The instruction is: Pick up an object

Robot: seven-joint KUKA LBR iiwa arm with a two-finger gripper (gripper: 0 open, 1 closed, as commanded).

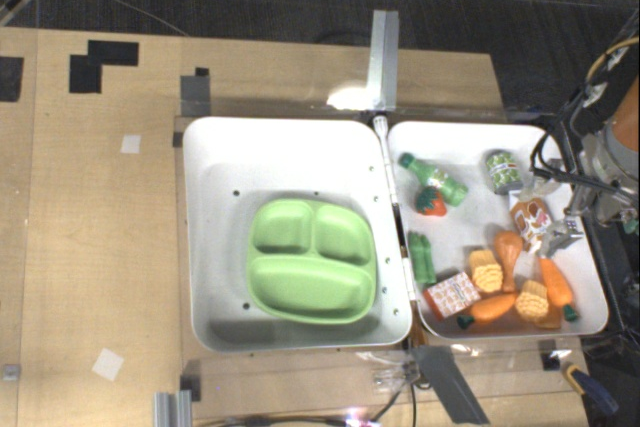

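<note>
Over right bin (470, 137) right rim: tool (566, 233), grip state unclear; green tray (311, 260) centred in left bin (215, 215).

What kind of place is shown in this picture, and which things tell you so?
Most likely a robotics lab set up for pick-up trials. Two shallow white bins sit side by side on a wooden bench: the left bin holds a green divided tray, the right bin toy food. A cable-laden robot arm reaches in.

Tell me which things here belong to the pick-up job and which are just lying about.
For the job:
hand
green bottle
can
carrot
corn cob
small box

Lying about:
green divided plate, in the left bin
</note>
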